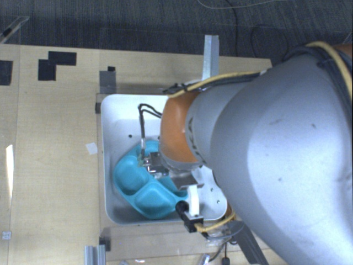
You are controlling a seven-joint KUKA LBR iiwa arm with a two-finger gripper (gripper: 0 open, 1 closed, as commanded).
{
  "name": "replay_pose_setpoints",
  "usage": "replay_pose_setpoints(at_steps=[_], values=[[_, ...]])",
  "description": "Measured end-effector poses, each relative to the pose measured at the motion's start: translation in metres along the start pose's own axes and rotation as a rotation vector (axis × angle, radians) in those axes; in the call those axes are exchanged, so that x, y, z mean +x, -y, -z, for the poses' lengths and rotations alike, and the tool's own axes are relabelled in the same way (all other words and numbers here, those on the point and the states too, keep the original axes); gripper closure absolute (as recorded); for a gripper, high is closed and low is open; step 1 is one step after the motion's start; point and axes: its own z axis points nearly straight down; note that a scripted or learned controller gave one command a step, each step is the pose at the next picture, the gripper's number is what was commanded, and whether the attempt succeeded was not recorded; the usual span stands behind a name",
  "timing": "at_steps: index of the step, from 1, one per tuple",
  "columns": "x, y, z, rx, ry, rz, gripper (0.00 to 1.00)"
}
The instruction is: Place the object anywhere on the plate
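Arm (265, 148) reached into left bin (118, 115), wrist over blue plate (132, 175), grip state unreadable, can't tell.

One grey arm (276, 148) with one orange band (175, 130) reaches in from three o'clock. One white bin (118, 120) shows at centre. One blue divided plate (138, 184) with three visible compartments lies toward the bin's six o'clock. Three black patches (55, 64) mark the bench (49, 175) at ten o'clock.
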Motion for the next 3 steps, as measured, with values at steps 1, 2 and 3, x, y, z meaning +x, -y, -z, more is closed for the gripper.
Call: replay_pose_setpoints(at_steps=[1, 2, 3], values=[[-0.0119, -0.0028, -0.0019, -0.008, 0.015, -0.015, 0.00], [-0.0068, -0.0012, 0.0038, 0.004, 0.008, -0.009, 1.00], [-0.0165, -0.0019, 0.0030, 0.005, 0.021, -0.020, 0.00]])
